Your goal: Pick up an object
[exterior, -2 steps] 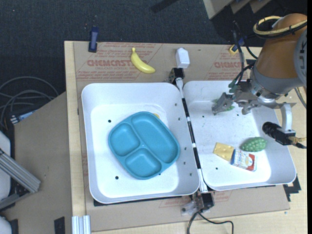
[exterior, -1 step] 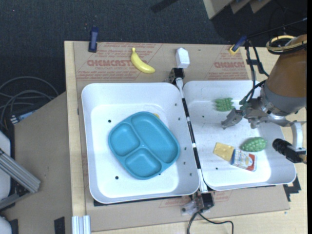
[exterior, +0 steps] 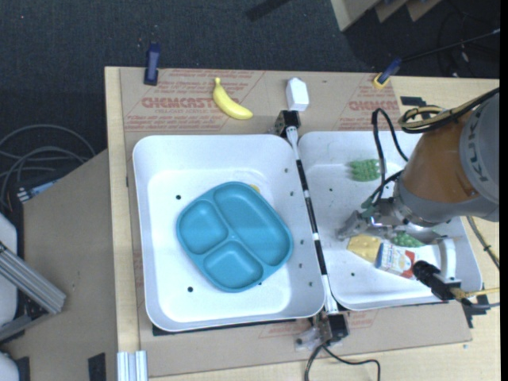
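Two shallow white bins with rounded corners sit side by side on the counter [exterior: 198, 101], a flat brown cardboard-like sheet printed with faint red lettering. The left bin [exterior: 159, 165] holds one glossy blue plastic tray [exterior: 232, 234] split into three rounded compartments, lying at a slant. The right bin [exterior: 333, 276] holds three small things: a nubbly green object [exterior: 365, 169] at its far side, and near the front a soft yellow lump [exterior: 364, 248] touching a flat printed packet [exterior: 394, 257] in white, red and blue. The grey arm with its orange band [exterior: 436, 165] reaches down into the right bin, and the gripper [exterior: 373, 219] sits just above the yellow lump; whether it is open or closed cannot be told. One smooth curved yellow banana [exterior: 230, 101] lies on the counter beyond the left bin.
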Motion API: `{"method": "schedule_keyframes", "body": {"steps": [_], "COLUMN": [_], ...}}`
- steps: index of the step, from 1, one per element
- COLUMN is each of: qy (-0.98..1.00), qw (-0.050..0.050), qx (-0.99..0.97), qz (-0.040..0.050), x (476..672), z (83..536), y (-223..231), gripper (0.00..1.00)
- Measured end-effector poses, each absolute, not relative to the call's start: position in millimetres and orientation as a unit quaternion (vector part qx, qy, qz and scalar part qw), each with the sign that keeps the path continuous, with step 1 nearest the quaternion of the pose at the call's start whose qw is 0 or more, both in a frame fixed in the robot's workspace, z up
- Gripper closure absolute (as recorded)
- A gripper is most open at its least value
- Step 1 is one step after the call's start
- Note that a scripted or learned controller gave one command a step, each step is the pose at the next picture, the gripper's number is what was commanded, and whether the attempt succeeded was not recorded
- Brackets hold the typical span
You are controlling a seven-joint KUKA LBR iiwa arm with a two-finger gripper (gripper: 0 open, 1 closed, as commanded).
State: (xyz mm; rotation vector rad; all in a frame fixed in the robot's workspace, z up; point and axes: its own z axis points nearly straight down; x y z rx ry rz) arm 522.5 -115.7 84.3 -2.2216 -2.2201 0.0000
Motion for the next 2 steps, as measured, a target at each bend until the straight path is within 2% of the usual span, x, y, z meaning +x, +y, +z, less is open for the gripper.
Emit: {"method": "schedule_keyframes", "body": {"steps": [1,2], "qy": [-0.706,-0.706], "qw": [-0.001,-0.001], "qx": [-0.708,-0.708], "qz": [-0.0004,-0.0003], "x": [522.9,522.8], "z": [94.2,94.1], "y": [-115.9,-115.8], "gripper": [1.0,0.0]}}
